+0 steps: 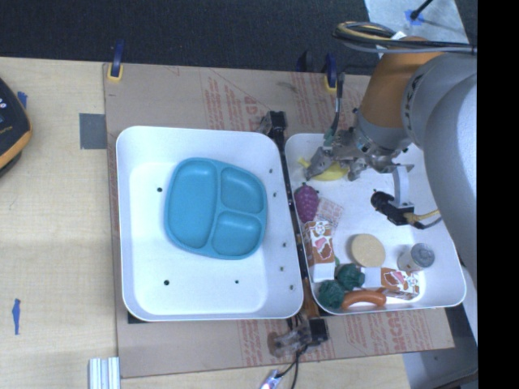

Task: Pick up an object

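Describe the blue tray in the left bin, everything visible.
The blue tray is a light blue plate with rounded corners, plastic by its look, divided into three compartments: one large on the left, two smaller on the right. It lies flat and upright on the floor of the left bin, slightly rotated, near the middle. Nothing sits in it, and it touches only the bin floor. The gripper is over the right bin, away from it.
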### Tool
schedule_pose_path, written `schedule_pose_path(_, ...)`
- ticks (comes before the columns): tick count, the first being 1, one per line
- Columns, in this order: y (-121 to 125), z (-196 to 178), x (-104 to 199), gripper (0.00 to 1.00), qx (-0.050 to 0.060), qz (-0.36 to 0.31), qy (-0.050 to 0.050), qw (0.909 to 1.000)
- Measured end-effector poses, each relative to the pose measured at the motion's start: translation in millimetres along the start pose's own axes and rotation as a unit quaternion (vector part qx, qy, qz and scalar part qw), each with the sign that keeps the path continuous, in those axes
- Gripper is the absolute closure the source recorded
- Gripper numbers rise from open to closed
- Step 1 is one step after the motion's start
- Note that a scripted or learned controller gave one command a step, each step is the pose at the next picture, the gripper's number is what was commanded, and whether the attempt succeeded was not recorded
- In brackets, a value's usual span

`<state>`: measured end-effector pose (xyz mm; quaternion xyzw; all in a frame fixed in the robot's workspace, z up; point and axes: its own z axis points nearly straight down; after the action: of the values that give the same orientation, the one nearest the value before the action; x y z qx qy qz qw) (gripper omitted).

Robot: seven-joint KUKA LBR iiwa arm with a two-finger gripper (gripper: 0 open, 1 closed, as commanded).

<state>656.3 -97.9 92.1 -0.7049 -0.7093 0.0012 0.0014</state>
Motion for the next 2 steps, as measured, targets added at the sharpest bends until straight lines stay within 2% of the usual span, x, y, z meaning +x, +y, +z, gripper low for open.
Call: schedule_pose_path(2,-0.1,0.1,4.6,0.00,0.001,0.000,0.000,1.0000)
